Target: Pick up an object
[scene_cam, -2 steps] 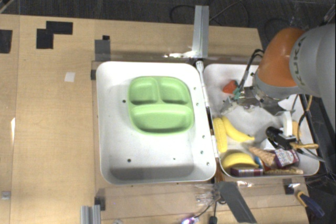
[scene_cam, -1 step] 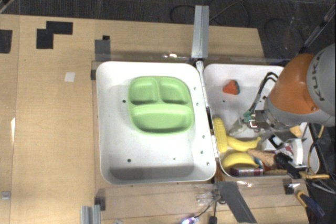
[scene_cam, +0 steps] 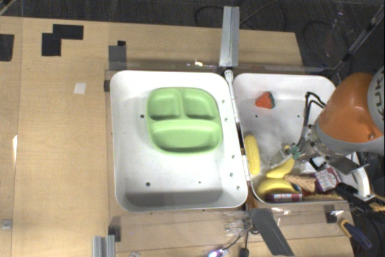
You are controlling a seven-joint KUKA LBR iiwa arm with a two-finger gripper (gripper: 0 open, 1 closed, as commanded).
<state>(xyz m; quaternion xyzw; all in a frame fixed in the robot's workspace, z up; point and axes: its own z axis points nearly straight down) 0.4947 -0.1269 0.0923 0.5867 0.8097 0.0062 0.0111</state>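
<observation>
The arm reaches in from the right, its orange band [scene_cam: 352, 114] bulking over the right-hand bin [scene_cam: 283, 84], and the gripper [scene_cam: 299, 152] sits low at that bin's near right part, down among a cluttered heap of objects. Whether the gripper is open or closed cannot be told — the wrist and its cabling hide the tips from above, and nothing can be seen clamped in it. Right by it lies a banana [scene_cam: 280, 170], curved and yellow, touching or nearly touching the gripper's lower end; which of the two cannot be made out. Against the bin's left wall rests a yellow corn cob [scene_cam: 252, 153], lying lengthwise along the divider. Below the banana, at the bin's front edge, sits a dark red-and-yellow object [scene_cam: 283, 195], and to its right a small packet with a printed label [scene_cam: 326, 179], partly under the arm. Well apart from the heap, towards the far side of the same bin, a small orange-red piece [scene_cam: 264, 100] lies alone on the white floor. The left-hand bin [scene_cam: 129, 177] holds a green divided tray [scene_cam: 183, 119] — three compartments, lying flat near the bin's middle. Both bins stand side by side on the wooden worktop [scene_cam: 54, 147].
</observation>
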